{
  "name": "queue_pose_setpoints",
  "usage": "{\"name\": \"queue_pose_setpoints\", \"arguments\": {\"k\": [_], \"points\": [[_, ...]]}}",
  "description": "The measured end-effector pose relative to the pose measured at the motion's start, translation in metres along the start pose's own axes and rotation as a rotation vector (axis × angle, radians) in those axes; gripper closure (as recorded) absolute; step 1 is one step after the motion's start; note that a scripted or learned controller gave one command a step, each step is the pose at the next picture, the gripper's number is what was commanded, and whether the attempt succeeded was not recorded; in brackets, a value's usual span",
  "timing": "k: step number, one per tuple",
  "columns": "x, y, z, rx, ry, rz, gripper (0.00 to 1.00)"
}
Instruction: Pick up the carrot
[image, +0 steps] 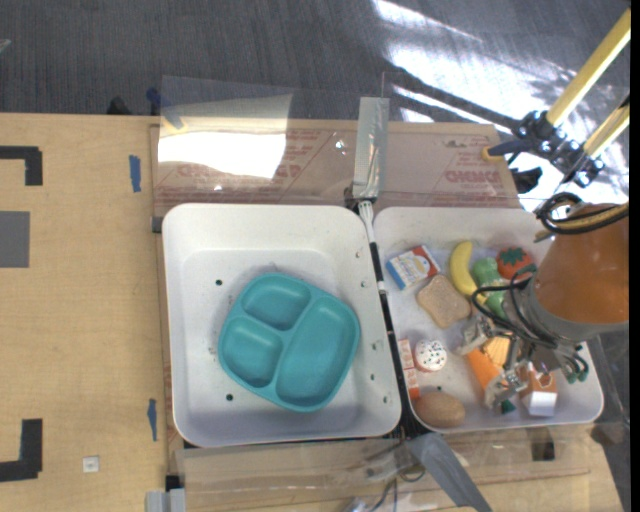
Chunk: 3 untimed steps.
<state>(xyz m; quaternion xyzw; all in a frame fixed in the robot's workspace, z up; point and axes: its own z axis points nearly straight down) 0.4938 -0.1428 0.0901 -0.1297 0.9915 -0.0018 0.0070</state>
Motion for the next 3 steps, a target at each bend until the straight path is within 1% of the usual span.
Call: {"name": "queue_pose_setpoints", "arguments": {"k": [1,2,3], "points": [[-0.005,0.000,-0.013,0.005,-0.012,-0.003,1.00],[-0.014,0.046,-0.013,-0.007,0.008,-0.041,1.00],[-0.065,0.079,-0.174,0.001,-0.009,-0.108,1.00]]}}
